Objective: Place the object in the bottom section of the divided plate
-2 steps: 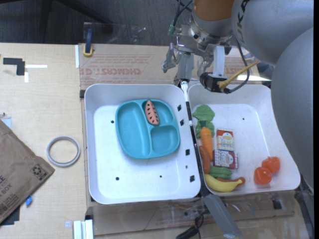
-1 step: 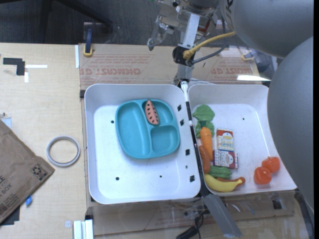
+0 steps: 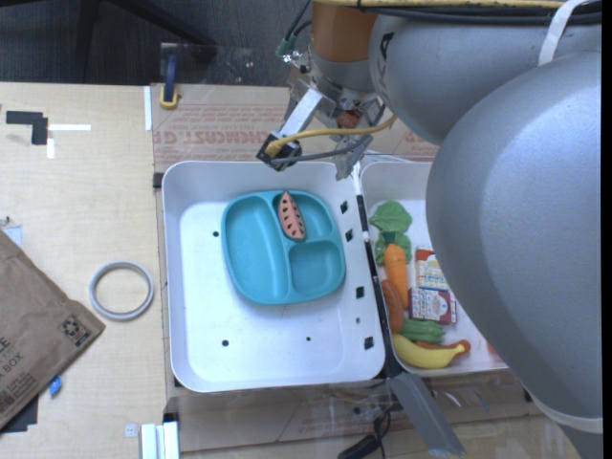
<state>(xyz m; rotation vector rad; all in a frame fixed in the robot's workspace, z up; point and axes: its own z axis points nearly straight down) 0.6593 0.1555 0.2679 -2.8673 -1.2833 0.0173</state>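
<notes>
Camera view: the grey arm hides most of the right bin — 1 carrot, 1 banana, 1 leafy green piece and 1 printed packet show along its left side. The gripper hangs over the left bin's 12 o'clock rim; whether it is spread or pinched I cannot tell. 1 watermelon slice lies in the blue divided plate at 1 o'clock — the upper right section. 1 tape ring sits at 9 o'clock.

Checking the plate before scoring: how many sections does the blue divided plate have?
3: a large section on its left, an upper right section holding the watermelon slice, and a lower right section.
</notes>
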